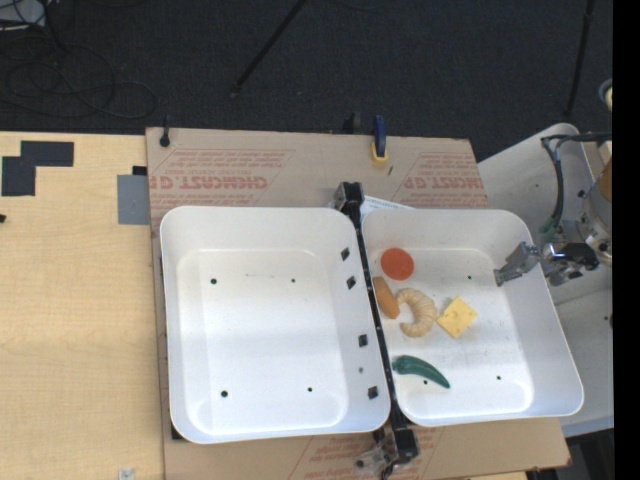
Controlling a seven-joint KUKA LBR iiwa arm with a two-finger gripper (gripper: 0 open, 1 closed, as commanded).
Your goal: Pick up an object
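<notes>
Cheese wedge (457,318), a small yellow block with holes, sits in the right bin (540,368), mid-floor, well left of and below the end effector (515,264) at the bin's right rim. It's the nearest item and squat, with no clear long axis; croissant (418,311) lies just left of it. End effector open/closed: can't tell.

**Readable print: red lettering on the cardboard only**

From my remote seat, the only writing I can pick out is red print on the cardboard sheet (300,173) lying under the two bins. It appears upside down from this camera, once behind the left bin (185,268) and once behind the right bin (545,318). The letters are too blurred for me to spell out with confidence.
</notes>
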